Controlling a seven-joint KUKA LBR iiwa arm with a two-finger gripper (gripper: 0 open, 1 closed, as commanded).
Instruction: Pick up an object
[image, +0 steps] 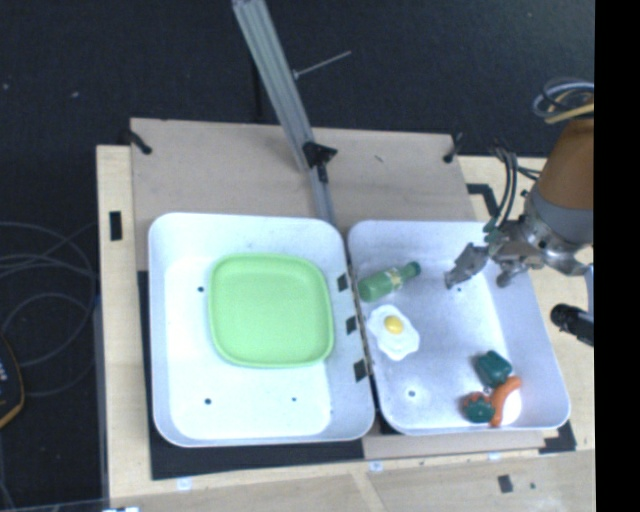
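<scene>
Open, empty pincer (483, 270) above right bin (440, 240), near green bottle (387, 281)

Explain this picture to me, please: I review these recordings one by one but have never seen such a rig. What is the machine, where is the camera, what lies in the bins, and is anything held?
The camera is fixed above a bench and looks down at a slant on two shallow white bins side by side. The machine at the right is a robot arm, grey with an orange band; at its end is a two-finger gripper, hanging over the upper part of the right bin with its fingers spread. Nothing is between them, so nothing is held.

The left bin holds a green plate. In the right bin lie a green bottle, a toy fried egg, and near the lower right corner a dark green piece and an orange and white toy with a small red and green piece beside it. The task is to pick up an object.
</scene>
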